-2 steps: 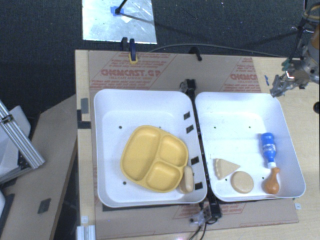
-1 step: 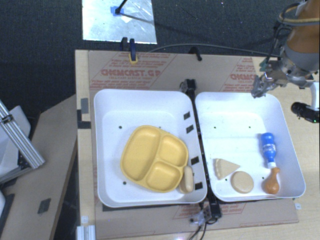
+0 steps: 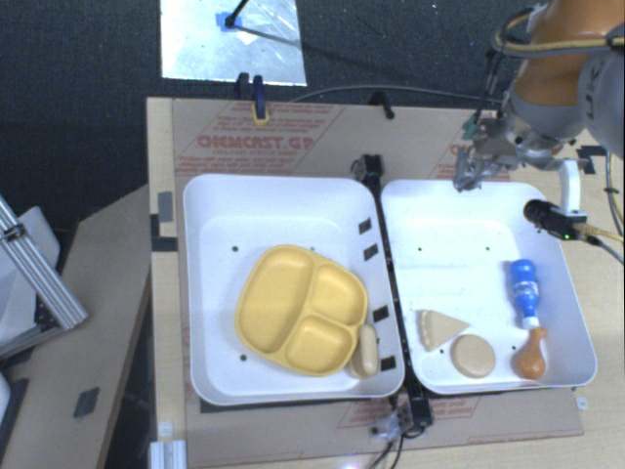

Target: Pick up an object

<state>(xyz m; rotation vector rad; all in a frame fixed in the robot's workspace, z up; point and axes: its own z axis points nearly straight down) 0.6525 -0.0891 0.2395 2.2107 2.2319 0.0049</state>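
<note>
White plastic bins (image 3: 293,198), two, sat on the table. Nearest, the right one held four pickable things: a brown pear-shaped piece (image 3: 530,356), a tan disc (image 3: 474,355), a wedge (image 3: 439,326), a blue bottle (image 3: 522,289). The left held one yellow tray (image 3: 301,309) and one bread roll (image 3: 365,350). Farthest, the claw (image 3: 472,176) hovered at the right bin's rim; I couldn't tell its spread. Descending there risked striking the wall.

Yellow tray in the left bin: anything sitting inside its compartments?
The yellow tray holds nothing in its three compartments. A tan bread roll lies against its right rim, outside. What the tray covers underneath cannot be seen.
</note>
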